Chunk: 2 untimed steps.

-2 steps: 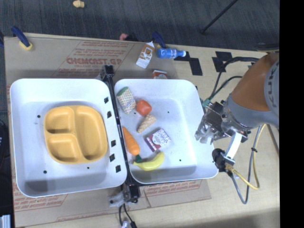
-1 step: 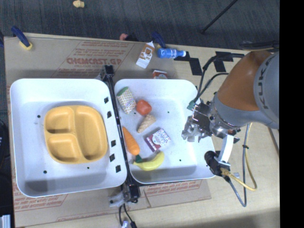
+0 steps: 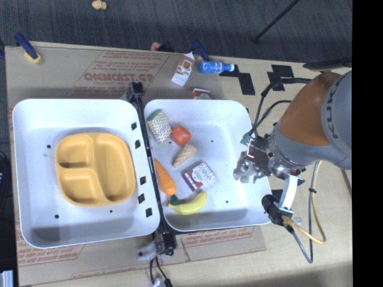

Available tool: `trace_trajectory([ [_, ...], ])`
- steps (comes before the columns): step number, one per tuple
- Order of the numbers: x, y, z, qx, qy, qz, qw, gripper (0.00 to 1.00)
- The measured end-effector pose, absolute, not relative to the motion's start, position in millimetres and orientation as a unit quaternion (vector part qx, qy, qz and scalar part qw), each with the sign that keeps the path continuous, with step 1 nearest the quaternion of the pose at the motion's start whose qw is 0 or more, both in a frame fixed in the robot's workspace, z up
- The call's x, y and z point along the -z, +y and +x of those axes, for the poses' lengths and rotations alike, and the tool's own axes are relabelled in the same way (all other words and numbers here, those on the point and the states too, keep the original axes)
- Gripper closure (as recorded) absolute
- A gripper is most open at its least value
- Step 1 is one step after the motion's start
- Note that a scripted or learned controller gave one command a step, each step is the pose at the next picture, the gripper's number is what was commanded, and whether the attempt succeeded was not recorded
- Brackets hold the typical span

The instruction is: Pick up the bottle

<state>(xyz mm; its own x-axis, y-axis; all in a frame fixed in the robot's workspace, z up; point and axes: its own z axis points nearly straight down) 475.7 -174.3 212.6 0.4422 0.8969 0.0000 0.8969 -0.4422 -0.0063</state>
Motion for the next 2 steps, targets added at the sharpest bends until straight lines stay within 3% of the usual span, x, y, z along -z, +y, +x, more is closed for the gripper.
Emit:
trace_trajectory([
  [2,-198,-169,476.2,-0.001,-0.615,-0.789,0.004,1.0],
])
